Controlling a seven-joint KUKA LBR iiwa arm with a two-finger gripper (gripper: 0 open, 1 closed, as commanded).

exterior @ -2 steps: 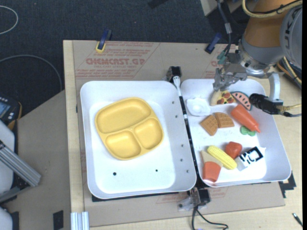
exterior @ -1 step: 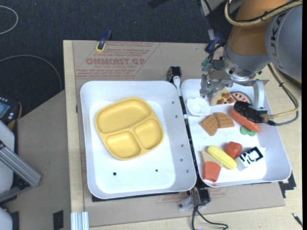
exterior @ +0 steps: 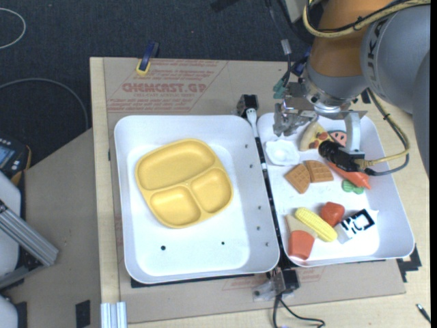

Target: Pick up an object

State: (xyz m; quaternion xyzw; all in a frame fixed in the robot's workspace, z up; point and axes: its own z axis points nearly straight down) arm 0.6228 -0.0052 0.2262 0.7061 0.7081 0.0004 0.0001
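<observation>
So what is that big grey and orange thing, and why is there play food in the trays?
That is a robot arm. It reaches in from the right, and the camera looks down from above. At its end is a gripper, its hand for grabbing things. On the bench sit two white bins. The left bin holds a yellow divided plate. The right bin holds toy food: a corn cob, waffles, a carrot. The gripper hangs low over the right bin's far end. I cannot see anything held.
</observation>
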